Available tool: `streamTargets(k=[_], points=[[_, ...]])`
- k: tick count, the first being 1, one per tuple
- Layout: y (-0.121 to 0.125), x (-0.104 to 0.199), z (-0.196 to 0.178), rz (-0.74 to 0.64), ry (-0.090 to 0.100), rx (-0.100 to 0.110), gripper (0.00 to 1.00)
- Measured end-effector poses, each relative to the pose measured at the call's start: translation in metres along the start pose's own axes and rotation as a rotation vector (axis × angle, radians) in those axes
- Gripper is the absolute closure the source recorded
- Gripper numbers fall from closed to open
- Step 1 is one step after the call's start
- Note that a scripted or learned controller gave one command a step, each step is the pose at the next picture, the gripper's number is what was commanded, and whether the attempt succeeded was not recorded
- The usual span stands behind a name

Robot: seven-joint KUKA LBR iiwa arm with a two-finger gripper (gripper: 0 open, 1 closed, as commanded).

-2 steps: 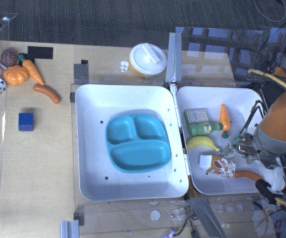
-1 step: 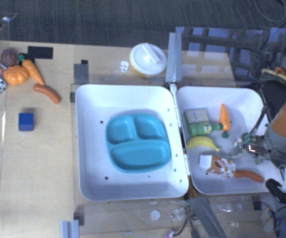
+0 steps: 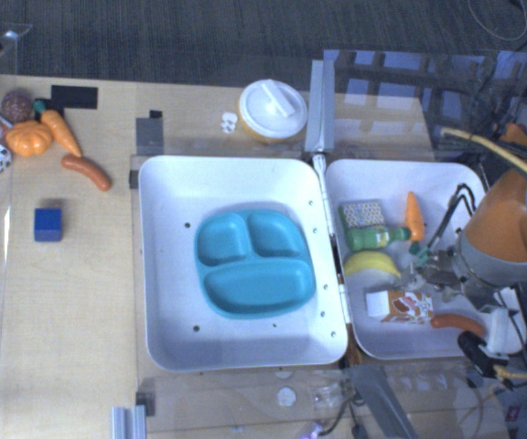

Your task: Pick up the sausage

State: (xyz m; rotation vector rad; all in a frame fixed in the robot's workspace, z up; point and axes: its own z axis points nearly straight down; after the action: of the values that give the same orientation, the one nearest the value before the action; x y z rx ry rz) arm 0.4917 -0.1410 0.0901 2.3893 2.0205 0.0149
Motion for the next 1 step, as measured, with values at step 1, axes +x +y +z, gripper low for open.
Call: streamTargets(k=[1], points=[[0.0055, -0.0484, -0.0811, -0.219, 0.001, 0.011, 0.0]])
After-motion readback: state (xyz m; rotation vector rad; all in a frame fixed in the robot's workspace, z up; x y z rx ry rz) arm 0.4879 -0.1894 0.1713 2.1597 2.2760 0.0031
